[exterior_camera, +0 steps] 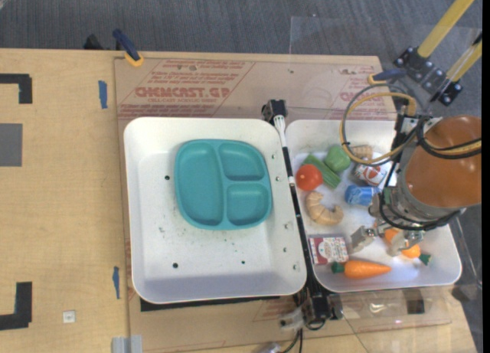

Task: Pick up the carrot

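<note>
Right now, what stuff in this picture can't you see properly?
- The fingers' grip: the arm's orange band hangs above, so open or shut is unclear.
- The small orange piece beside the carrot: partly under the gripper, too small to name.
- The red-and-white packet: label too small to read.
- The blue item: cables cross it, shape unclear.

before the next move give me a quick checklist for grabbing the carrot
1. Carrot located, lying flat near the front of the right bin: ok.
2. End effector over the right bin, just above and behind the carrot: ok.
3. Carrot between the fingers: not ok, it lies apart on the bin floor.
4. Clear approach: not ok, a small orange piece and a red packet lie close by.
5. Finger opening: cannot tell.
</note>
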`<state>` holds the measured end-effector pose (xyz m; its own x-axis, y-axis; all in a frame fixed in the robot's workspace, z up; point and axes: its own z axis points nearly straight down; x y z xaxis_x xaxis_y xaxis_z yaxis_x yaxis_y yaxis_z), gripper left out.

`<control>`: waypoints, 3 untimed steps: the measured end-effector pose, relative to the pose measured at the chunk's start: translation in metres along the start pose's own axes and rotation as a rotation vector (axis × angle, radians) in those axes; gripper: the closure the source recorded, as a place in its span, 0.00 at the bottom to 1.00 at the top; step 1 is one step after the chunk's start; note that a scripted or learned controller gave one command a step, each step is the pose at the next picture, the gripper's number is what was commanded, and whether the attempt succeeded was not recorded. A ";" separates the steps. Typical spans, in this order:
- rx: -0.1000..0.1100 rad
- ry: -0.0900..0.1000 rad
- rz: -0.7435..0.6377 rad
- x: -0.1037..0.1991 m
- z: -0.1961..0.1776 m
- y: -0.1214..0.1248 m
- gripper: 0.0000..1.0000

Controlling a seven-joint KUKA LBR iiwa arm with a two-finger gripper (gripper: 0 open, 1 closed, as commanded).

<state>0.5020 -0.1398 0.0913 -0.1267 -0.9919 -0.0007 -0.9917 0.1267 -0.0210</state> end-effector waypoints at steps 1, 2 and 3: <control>0.008 -0.011 0.003 -0.006 -0.012 -0.003 1.00; 0.006 -0.011 0.003 -0.006 -0.011 -0.002 0.00; -0.010 -0.003 0.358 0.042 0.001 0.010 0.00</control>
<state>0.4873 -0.1802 0.0898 -0.4662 -0.8846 -0.0095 -0.8846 0.4663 -0.0087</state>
